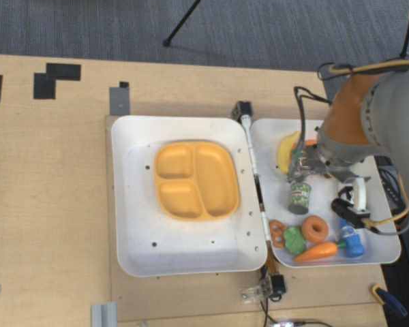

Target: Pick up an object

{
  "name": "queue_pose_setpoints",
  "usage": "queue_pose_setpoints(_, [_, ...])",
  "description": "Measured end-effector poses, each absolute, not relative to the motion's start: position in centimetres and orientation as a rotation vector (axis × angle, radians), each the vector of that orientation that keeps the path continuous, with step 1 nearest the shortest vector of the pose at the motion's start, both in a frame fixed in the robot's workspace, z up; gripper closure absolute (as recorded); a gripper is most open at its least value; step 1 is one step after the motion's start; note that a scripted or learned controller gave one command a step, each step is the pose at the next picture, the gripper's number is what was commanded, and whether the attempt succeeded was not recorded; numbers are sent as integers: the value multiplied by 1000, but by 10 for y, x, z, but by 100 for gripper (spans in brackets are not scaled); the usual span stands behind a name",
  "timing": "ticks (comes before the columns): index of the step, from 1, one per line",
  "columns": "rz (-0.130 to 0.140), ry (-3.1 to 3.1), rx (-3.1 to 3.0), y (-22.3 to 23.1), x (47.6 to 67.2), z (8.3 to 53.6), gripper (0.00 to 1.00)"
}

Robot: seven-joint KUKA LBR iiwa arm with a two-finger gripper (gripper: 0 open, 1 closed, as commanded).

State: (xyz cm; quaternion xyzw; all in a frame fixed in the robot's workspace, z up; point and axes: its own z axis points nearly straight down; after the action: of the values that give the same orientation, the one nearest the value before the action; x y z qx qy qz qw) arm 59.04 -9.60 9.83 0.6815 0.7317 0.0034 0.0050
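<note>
The grey arm with its orange band reaches in over the right-hand shallow white bin point(382, 254), and its two-finger gripper point(300, 172) sits low above a small grey can with a green label point(299, 197). The can stands upright directly under the gripper; whether the fingers are wide, narrow or touching it I cannot tell, as the wrist hides them. Just behind the gripper lies a yellow banana-like fruit point(285, 152). Along the bin's near wall sit a small brown pretzel point(277, 232), a green leafy toy vegetable point(294, 240), an orange ring doughnut point(315, 229), an orange carrot point(315, 252) and a small blue bottle point(352, 242) — all close together. The left-hand white bin point(133, 182) holds a yellow three-compartment plastic plate point(194, 179), on the light wooden surface point(48, 203).
</note>
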Motion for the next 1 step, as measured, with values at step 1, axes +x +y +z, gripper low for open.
queue_pose_setpoints(1, [10,2292,2134,-96,590,98,0])
